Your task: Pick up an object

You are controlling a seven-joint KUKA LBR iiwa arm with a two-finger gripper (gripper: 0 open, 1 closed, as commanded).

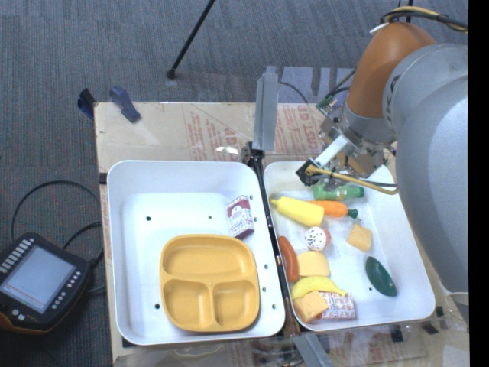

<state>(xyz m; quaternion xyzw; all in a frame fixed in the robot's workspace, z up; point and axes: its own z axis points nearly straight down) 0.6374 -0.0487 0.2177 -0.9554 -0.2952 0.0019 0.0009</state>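
Green object (341, 193): lies flat at the far end of the right bin (403, 252), long and narrow with paler patches, partly hidden under the gripper (348, 167). No label can be read on it. The gripper hangs directly above it, close; cannot tell whether it is open or closed, and nothing is seen held.

Just in front of the green object: an orange carrot (331, 209) with a green tip, touching a long yellow vegetable (297, 210) on its left.

Further toward the near end:
- a white ball with dark dots (315, 238), and a pale yellow wedge (360, 238) to its right
- a red sausage (288, 258) along the left wall, against a pale yellow block (313, 264)
- a dark green oval (380, 276), apart, on the right
- a banana (315, 285) over an orange-yellow block (309, 306), beside a red-and-white printed packet (339, 306); print too small to read.

Left bin (137, 228): a yellow compartment tray (208, 283) and a small red-and-white carton (241, 215) at the far right, lettering illegible.

The cardboard (191, 132) under the bins carries red printing, not legible. A teach pendant (34, 280) lies on the carpet at left.
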